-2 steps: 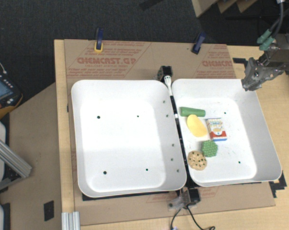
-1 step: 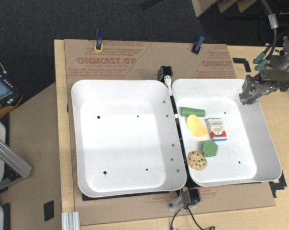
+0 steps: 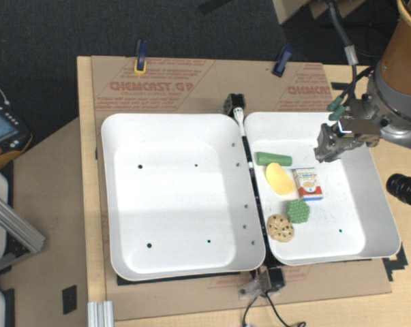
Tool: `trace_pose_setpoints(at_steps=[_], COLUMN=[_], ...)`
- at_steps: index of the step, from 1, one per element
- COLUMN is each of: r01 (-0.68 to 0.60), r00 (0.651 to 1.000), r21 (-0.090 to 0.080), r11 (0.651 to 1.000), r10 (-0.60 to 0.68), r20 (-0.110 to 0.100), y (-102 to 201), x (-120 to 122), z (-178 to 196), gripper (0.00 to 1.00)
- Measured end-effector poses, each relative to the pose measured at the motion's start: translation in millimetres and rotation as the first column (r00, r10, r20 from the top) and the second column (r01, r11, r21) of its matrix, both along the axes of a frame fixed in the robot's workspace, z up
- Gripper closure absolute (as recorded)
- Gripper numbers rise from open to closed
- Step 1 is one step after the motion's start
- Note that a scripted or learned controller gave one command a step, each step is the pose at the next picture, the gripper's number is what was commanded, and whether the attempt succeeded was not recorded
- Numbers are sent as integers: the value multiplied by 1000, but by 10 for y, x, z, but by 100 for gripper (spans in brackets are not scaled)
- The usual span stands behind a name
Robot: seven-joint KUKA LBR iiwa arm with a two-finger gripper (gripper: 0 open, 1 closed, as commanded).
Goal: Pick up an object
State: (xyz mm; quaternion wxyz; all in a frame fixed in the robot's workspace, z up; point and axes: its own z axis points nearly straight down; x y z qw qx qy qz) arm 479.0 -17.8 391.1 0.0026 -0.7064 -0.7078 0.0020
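In the right bin [image 3: 355, 240] lie a green oblong piece [image 3: 273, 159], a yellow lemon-like piece [image 3: 280, 180], a small red, white and blue carton [image 3: 307, 184], a green broccoli-like piece [image 3: 299, 211] and a brown cookie [image 3: 281, 228]. My gripper [image 3: 326, 153] hangs over the upper right part of that bin, a little above and right of the carton. Nothing shows between its tips.
The left bin [image 3: 123, 142] stands beside the right one, their rims meeting in the middle. Both rest on a brown cardboard sheet [image 3: 191, 80] held by blue clamps [image 3: 141, 54] at the back. A black knob [image 3: 403, 186] sits off the right bin's edge.
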Motion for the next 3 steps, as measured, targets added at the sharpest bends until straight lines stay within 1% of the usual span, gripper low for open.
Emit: trace_pose_setpoints(at_steps=[1,2,3], r01=[-4,-4,12], r00=[1000,1000,1000], r21=[1,1,-3], r11=[1000,1000,1000], r10=[4,4,-12], r20=[3,10,5], y=[543,984,113], x=[2,4,2], z=[-173,51,-55], gripper=[100,100,100])
